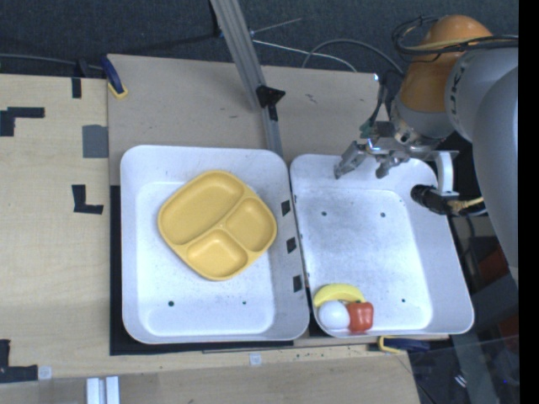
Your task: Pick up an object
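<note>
Two shallow white bins sit side by side on the worktop [185, 91], the left bin [135, 251] and the right bin [438, 284] touching along their inner walls. A yellow plate [217, 224] with three compartments lies in the left bin, a little toward 12 o'clock from that bin's middle and turned at a slant. In the right bin, three small things crowd the corner at 7 o'clock: a yellow banana-like piece [337, 292], a white ball [334, 315] touching it just below, and a red piece [360, 316] pressed against the ball's 3 o'clock side. The grey arm [488, 99], with its orange band [442, 57], reaches in from 3 o'clock and hangs over the right bin's 12 o'clock rim. Its tool [364, 167] points toward 9 o'clock with the fingers spread apart and nothing between them, well apart from the three small things. A grey metal bar [240, 40] runs down from 12 o'clock to the gap between the bins.
</note>
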